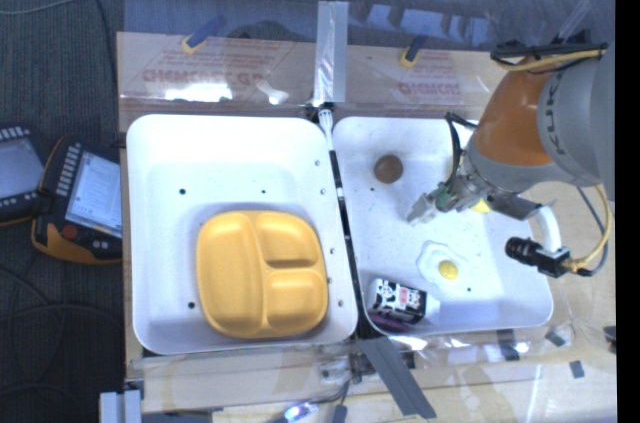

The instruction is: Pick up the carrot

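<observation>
**Bench seen from above, with two bins side by side.** The right bin (pixel 520 303) serves as the reference for all positions.

- **Arm and gripper.** The grey arm (pixel 575 126), with its orange band (pixel 508 126), enters over the right bin's far right corner. The gripper (pixel 428 205) sits low over the middle of the bin's floor and points towards the bin's left wall. Nothing can be made out in its grasp. How far it is open cannot be told at this resolution.
- **Possible task object.** A small yellow-orange sliver (pixel 482 206) shows near the centre of the right bin, just beside the gripper and partly tucked under the wrist. Whether this is the carrot cannot be told.
- **Other contents of the right bin.**
  - A brown round object (pixel 388 169) lies in the far left part, apart from the gripper.
  - A toy fried egg (pixel 446 264) lies flat on the near half, close below the gripper.
  - A black-and-white carton (pixel 400 301) lies on its side in the near left corner.
- **Left of the right bin.** The left bin (pixel 165 171) touches the right bin's left wall and holds a yellow divided tray (pixel 262 271). Well beyond it, a handheld control pendant (pixel 82 201) rests on the dark floor.
</observation>
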### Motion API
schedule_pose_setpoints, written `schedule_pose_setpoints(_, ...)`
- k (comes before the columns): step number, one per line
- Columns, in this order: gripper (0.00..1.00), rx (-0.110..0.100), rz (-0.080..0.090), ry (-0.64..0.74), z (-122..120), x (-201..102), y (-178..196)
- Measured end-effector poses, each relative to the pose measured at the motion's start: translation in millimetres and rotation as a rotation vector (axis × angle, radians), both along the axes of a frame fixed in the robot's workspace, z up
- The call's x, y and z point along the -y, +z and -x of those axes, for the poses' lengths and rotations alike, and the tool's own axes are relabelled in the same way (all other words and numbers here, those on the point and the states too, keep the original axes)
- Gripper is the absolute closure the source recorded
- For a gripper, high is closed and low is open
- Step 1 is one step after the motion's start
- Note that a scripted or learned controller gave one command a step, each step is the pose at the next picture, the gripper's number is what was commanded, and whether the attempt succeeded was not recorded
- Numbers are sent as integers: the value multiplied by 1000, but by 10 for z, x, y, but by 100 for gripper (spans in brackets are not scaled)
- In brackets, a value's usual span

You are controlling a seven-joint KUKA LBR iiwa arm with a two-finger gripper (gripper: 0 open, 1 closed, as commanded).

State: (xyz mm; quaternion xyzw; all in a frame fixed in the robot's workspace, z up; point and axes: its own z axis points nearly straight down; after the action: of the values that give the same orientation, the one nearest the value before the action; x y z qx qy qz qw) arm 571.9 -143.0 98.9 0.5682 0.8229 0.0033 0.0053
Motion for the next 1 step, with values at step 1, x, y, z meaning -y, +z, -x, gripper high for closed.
schedule_pose_setpoints(1,100,5,10,291,495,482,-60)
